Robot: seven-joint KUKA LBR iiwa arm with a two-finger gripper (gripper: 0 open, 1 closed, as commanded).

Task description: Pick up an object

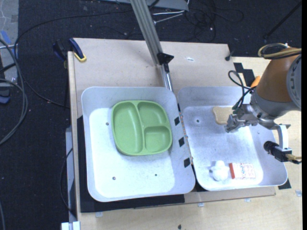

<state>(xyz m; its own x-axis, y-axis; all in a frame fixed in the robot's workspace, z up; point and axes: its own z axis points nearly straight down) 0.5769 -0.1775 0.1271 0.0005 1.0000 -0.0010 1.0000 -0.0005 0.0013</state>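
Note:
In the right bin [201, 143] a tan, flat object [220, 114] lies near the back, partly covered by my gripper [233, 124], which is down right beside it on its right side. Near the bin's front lie a small white lumpy object [219, 171] and a flat white packet with red print [242, 170], side by side. Whether anything sits between my fingers is hidden by the wrist.
The left bin [96, 143] holds a green divided plate [142, 127]. A slanted metal pole [151, 30] comes down to the bins' rear seam. Black clips [182, 140] line the divide between the bins. Wooden bench surface surrounds both.

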